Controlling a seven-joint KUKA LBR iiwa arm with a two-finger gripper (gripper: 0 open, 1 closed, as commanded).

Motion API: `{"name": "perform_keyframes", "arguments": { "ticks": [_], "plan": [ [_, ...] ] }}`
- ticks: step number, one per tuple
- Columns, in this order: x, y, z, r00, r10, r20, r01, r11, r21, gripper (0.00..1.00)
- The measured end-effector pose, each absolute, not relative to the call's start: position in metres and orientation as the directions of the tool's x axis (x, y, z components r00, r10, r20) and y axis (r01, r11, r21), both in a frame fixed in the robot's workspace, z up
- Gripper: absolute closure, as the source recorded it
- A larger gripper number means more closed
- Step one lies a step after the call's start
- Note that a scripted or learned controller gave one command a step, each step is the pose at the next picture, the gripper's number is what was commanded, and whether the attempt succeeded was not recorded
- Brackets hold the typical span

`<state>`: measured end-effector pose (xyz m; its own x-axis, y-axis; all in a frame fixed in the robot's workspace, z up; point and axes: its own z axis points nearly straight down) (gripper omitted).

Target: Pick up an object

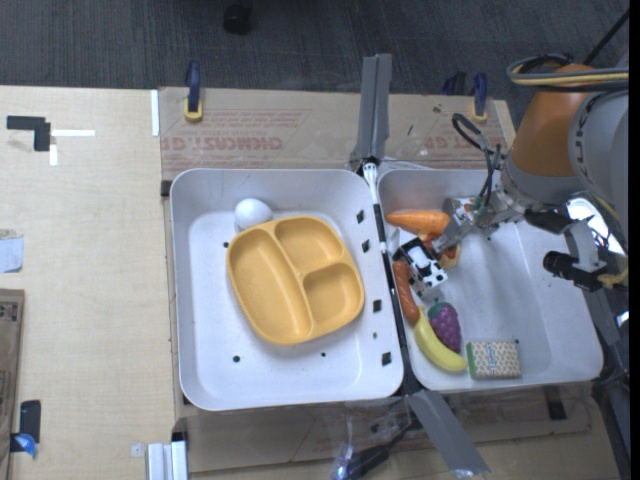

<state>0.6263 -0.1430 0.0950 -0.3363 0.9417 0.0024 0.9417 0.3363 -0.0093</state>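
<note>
A single fixed camera looks down from above the bench (80, 268) at a slant. It takes in both white bins side by side, the left bin (190, 268) near the middle of the picture and the right bin (540, 308) toward the right side. Dark floor (300, 18) runs along the top, so the camera faces toward the bench's far edge. The robot arm (560, 128) enters from the right. The view is moderately close.

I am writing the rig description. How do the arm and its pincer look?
The arm is grey with a broad orange band above the wrist. Black cables run along it. The pincer is small, dark and metallic, on a thin stem.
</note>
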Motion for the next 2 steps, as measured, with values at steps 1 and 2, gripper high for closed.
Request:
{"name": "perform_keyframes", "arguments": {
  "ticks": [1, 2],
  "plan": [
    [0.63, -0.141, 0.107, -0.34, 0.94, 0.0, 0.94, 0.34, 0.001, 1.0],
    [0.617, -0.157, 0.103, -0.368, 0.93, -0.01, 0.93, 0.368, 0.02, 1.0]
  ]
}}
